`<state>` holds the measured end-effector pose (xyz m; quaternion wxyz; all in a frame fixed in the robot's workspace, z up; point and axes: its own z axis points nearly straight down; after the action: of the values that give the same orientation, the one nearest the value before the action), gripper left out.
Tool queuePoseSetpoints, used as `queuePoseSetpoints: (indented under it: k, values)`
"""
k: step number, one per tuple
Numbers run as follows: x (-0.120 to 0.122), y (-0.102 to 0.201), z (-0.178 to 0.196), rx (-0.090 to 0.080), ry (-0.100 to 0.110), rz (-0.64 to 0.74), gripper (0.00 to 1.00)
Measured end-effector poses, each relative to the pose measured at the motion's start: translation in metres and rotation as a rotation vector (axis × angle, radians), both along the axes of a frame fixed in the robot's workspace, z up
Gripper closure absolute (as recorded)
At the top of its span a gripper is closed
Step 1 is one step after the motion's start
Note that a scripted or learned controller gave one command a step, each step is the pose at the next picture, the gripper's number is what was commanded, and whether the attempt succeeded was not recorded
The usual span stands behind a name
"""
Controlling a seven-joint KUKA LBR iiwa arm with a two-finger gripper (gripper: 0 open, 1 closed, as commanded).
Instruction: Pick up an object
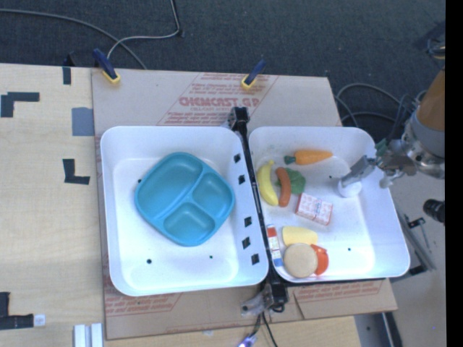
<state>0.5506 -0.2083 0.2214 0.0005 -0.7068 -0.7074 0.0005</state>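
The table point(43, 215) is light wood with dark tape marks on its left part. A brown cardboard sheet point(210, 100) with red print lies on it, held by two clamps point(107, 66) at the far edge. Beyond is dark grey carpet point(289, 20) with cables point(171, 13).

A blue divided plate point(185, 198) is lying in the left bin point(119, 266). In the right bin point(382, 244) a carrot point(312, 156), a banana point(267, 183), a sausage point(283, 186), a pink-patterned packet point(314, 208) and a bun point(300, 259) are sitting (mostly toward its left side). The claw point(354, 177) is hanging over that bin's right part, touching none of them.
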Motion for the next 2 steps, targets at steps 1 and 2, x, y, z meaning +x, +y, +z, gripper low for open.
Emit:
queuePoseSetpoints:
  k: [1, 2]
  values:
    - [-0.022, 0.088, -0.127, 0.001, -0.006, 0.001, 0.0]
    - [0.043, 0.106, -0.131, -0.004, -0.012, 0.0, 0.0]
